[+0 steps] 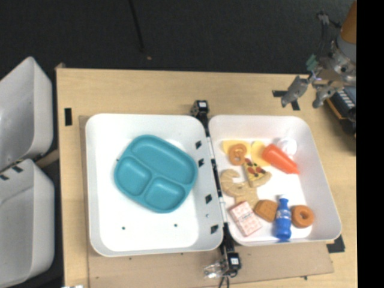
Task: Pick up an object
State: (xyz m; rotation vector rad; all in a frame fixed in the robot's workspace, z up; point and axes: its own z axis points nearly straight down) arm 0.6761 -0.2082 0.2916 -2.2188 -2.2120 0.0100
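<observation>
Taking the right-hand bin (321,179) as my landmark, I start at its near edge. There a blue toy bottle (282,219) stands against the front wall, with a brown ring doughnut (302,216) just to its right, a brown bun-like piece (264,209) touching its left and a pink-and-white carton (245,217) further left. Toward the bin's middle lie a tan pretzel shape (233,183) and a pizza slice (255,173). Along the far wall sit an orange-and-yellow round piece (237,153) and an orange cone with a white end (282,156). Left of this bin, the other bin holds a teal divided plate (156,173).

My gripper (304,93) hangs beyond the bin's far right corner, over bare bench, fingers spread apart with nothing between them. So I judge I am at the approach, nothing chosen yet. Next I must come forward over the bin and descend; the cone lies closest, fairly free of neighbours, and seems the easiest target.
</observation>
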